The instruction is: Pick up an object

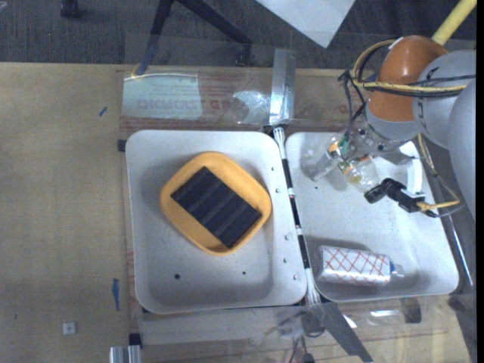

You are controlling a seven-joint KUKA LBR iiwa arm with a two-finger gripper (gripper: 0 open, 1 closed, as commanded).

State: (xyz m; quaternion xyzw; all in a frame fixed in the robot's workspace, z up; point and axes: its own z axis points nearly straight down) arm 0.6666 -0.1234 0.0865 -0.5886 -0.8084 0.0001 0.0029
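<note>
An orange-yellow rounded block with a dark ribbed panel on top [215,203] lies tilted in the middle of the left bin [151,278]. A white packet with a red crosshatch print [355,265] lies flat near the front of the right bin [439,274]. My gripper [338,159] hangs low over the back left part of the right bin, under the orange wrist band [404,66]. It is well apart from the packet. Something small and pale lies right at the gripper, too blurred to name.
A black connector and cable [389,190] and a white piece [414,174] hang off the arm over the right bin. A metal divider post [283,89] and a clear plastic sheet [197,100] sit behind the bins. Chair legs [166,6] stand on the floor beyond.
</note>
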